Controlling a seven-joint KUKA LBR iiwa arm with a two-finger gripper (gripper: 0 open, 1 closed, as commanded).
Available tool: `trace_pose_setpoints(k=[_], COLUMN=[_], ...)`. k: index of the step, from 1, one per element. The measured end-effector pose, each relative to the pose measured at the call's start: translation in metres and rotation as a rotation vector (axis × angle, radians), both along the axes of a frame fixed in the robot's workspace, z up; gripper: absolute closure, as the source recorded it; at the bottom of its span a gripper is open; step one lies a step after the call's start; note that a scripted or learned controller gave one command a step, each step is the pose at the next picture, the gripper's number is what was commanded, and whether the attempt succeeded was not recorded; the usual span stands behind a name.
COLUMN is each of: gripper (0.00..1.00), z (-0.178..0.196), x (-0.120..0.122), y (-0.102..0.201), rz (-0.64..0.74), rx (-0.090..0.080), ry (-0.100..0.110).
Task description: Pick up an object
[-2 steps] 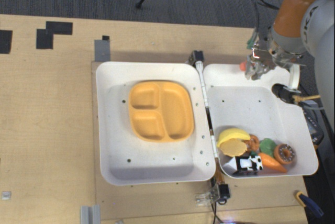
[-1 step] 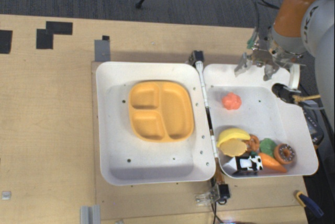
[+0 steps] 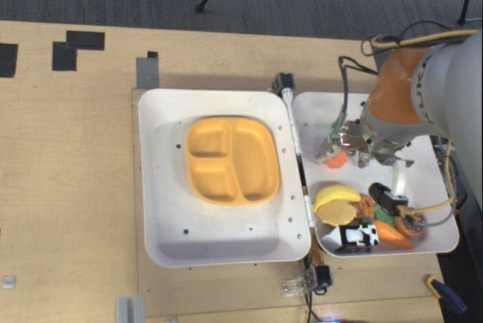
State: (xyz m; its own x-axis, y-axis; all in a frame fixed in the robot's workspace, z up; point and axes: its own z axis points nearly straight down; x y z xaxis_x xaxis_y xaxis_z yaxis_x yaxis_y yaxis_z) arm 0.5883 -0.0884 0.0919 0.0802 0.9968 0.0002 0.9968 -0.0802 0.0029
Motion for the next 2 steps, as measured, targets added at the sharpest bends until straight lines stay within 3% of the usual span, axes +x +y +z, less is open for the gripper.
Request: trace_pose_setpoints(k=[1, 2], gripper=[1.00, 1.00], z=[0.012, 0.093], x=[0.002, -0.041], y=[0.000, 0.021], rz=[0.002, -0.238], rx=[0.000, 0.001], ry=[-0.005, 0.001])
